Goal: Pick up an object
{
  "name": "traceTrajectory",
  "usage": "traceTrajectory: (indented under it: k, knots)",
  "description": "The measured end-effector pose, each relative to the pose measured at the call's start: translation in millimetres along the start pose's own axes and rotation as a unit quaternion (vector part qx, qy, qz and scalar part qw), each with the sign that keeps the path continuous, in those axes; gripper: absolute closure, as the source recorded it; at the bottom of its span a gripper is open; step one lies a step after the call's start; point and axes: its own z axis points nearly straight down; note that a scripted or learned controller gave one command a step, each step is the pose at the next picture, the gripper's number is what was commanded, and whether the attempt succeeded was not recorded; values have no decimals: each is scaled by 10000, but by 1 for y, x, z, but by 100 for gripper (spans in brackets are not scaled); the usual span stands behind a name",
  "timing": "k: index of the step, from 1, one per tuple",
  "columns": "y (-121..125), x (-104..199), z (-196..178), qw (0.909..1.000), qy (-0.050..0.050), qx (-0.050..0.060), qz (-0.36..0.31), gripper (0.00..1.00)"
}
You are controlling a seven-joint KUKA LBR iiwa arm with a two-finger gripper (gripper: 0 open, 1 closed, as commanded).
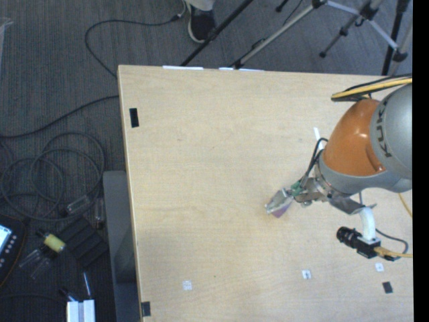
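My gripper [278,205] reaches in from the right over a bare pale wooden tabletop [214,153], below the arm's orange band [352,146]. A small purple object [283,210] sits pinched at the tip between the grey fingers [273,201], and the gripper is shut on it. A faint shadow lies on the wood just under the object; whether it touches the surface I cannot tell.
A thin white stick [316,134] lies on the wood near the arm. Small black and white tags [134,117] [306,274] dot the tabletop. Cables [53,173] cover the floor on the left, and tripod legs [348,9] stand beyond the far edge.
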Motion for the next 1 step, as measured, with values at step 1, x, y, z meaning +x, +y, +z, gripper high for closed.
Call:
traceTrajectory:
  k: [1]
  knots:
    - [9,25,21,9997,-41,-7,220,0]
